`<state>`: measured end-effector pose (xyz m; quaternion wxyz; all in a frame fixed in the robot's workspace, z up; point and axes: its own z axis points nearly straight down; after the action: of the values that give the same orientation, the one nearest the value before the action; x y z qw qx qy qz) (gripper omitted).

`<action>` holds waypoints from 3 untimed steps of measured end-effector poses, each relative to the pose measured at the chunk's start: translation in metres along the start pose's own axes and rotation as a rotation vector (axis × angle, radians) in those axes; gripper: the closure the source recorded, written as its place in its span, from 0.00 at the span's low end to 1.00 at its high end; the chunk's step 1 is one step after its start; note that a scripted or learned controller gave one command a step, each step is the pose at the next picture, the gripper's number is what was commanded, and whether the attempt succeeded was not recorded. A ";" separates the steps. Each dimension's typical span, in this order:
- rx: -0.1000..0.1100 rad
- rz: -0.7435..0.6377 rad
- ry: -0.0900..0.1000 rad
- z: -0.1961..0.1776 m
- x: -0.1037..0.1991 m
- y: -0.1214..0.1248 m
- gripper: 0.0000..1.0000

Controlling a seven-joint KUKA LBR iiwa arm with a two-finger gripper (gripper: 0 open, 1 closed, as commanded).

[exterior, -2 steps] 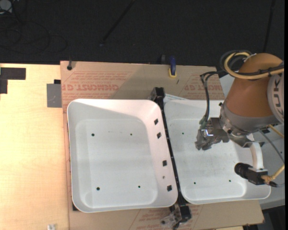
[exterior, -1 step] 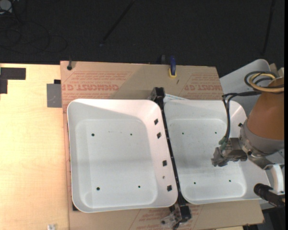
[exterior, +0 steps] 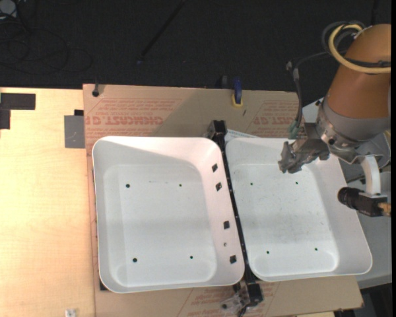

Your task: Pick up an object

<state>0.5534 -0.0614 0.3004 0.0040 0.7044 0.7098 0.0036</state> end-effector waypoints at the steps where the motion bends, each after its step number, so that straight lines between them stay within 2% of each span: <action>1: 0.019 0.014 0.001 0.026 -0.053 -0.066 1.00; 2: 0.003 0.002 0.001 -0.069 -0.014 -0.048 1.00; 3: 0.026 0.013 0.002 0.040 -0.053 -0.081 1.00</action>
<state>0.4727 -0.1152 0.2597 -0.0058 0.7088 0.7054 -0.0047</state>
